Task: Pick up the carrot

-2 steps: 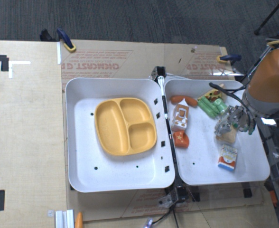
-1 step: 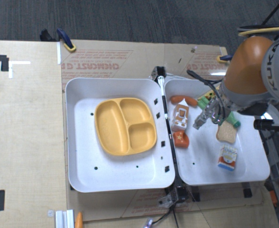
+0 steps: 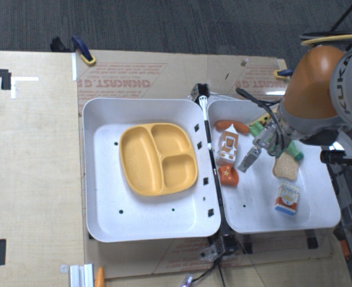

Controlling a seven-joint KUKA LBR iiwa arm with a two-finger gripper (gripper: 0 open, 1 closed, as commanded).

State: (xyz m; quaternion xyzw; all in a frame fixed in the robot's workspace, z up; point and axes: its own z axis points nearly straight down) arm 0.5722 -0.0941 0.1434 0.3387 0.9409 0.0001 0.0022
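Hovering over the right bin [image 3: 319, 217], gripper [image 3: 249, 158] grips nothing; finger spread unclear. Carrot [image 3: 231, 125] lies just beyond. Carton [image 3: 227, 147] and tomato [image 3: 227, 175] crowd alongside.

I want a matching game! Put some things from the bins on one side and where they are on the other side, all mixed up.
Things:
1. yellow plate
2. carrot
3. tomato
4. small carton

Places:
A. right bin, far end, near the divider
B. left bin, in the middle
C. right bin, near end, toward the right side
D. right bin, by the divider, just nearer than the white packet

Pairs: 1-B, 2-A, 3-D, 4-C
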